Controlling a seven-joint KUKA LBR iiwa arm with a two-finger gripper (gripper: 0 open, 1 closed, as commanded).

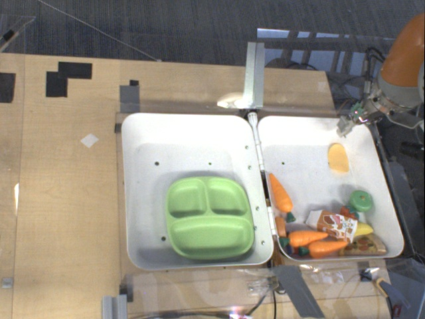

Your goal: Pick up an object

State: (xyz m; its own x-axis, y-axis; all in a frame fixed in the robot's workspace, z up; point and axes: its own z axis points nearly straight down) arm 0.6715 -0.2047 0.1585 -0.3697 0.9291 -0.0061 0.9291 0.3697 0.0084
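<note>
The right bin [302, 148] holds the loose objects. A pale orange oval piece [338, 157] lies alone near its far right side. An orange carrot [279, 193] leans along the divider, and two more carrots [317, 242] lie at the front. Beside them are a small printed packet [339, 224], a yellow piece [364, 230] and a round green item [360, 200]. My gripper [347, 122] hangs over the bin's far right corner, above and just beyond the oval piece, with nothing visible in it. The orange band of the arm [405, 62] rises behind it.
The left bin [146, 151] carries a green divided plate [209, 216] in its front half. A metal post [254, 75] stands behind the divider between the bins. Wooden bench top [60, 178] stretches to the left.
</note>
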